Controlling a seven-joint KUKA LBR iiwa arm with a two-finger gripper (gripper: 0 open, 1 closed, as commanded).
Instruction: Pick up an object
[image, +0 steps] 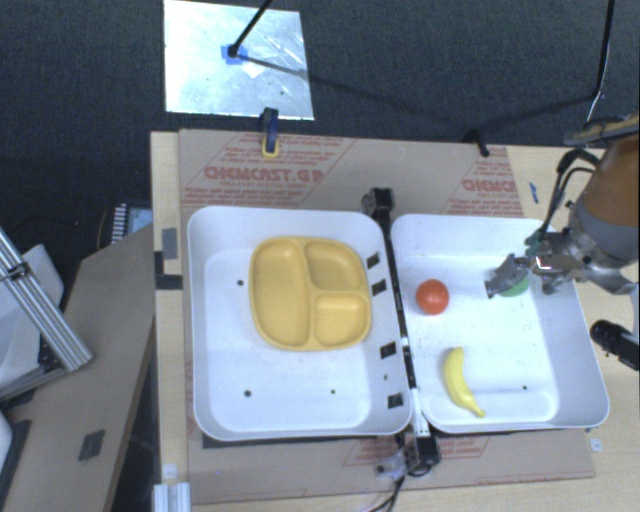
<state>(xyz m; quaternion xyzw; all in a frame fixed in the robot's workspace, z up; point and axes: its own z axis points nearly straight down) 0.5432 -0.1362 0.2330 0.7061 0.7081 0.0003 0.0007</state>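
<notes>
In the right bin (560, 330) lie a small red-orange ball (432, 296), a yellow banana (461, 381) near the front, and a green object (516, 285) mostly hidden under the gripper. My gripper (508, 279) reaches in from the right and hangs over the green object at the bin's far side. The ball sits well to its left, the banana in front of it. The left bin (215, 330) holds a yellow divided plate (308, 293).
A cardboard sheet (300, 170) lies under both bins. A black divider with clips (392, 310) runs between the bins. A shiny metal sheet (238, 58) lies on the dark floor behind. A metal frame (35, 310) stands at the left.
</notes>
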